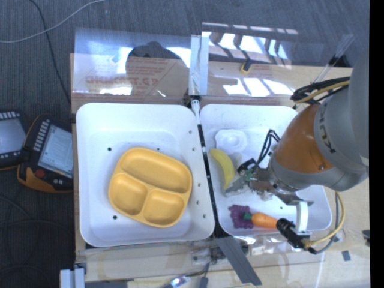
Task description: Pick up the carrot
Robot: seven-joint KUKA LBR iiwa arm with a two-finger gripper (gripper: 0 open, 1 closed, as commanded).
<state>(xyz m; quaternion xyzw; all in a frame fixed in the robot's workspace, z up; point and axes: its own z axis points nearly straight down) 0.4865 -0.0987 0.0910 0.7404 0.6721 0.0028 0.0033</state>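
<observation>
Camera view: claw (240, 177), fingers' state I cannot tell, hovers above the carrot (264, 221) beside the banana (224, 165).

The bench (120, 80) — brown-topped, seemingly under glare — bears two white bins: left bin (96, 131), right bin (264, 114).

Yellow three-compartment plastic tray (150, 186) sits in left white bin (96, 131); right white bin (264, 116) has yellow banana (224, 165), purple grape bunch (241, 215), white cup (231, 141); orange-black pendant (45, 155) far left on floor.
</observation>
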